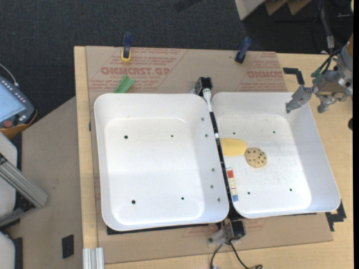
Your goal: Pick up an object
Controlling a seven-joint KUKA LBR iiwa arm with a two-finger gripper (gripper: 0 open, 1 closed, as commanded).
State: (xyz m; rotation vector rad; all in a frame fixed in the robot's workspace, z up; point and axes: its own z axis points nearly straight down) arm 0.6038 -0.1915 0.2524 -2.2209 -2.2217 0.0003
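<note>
White plastic makes up both shallow bins on the bench (168,66), which is topped with a brown cardboard sheet printed in red lettering. In the right bin (314,167), near its left wall, a yellow object (233,146) lies flat, and just beside it, to its lower right, sits a round cookie (256,157) with dark chips. Along the same bin's left edge, lower down, a narrow strip with red and blue markings (231,185) lies lengthwise. The left bin (112,167) shows small dark holes in its floor.

The pincer (311,98) hangs over the far right corner of the right bin, well apart from the yellow object and the cookie. Its two grey fingers are spread apart with nothing between them; one fingertip (295,102) points down toward the bin's rim.

A green piece (124,84) rests on the cardboard beyond the left bin. A yellow and blue clamp (127,48) and a blue clamp (243,49) grip the far edge of the cardboard.
</note>
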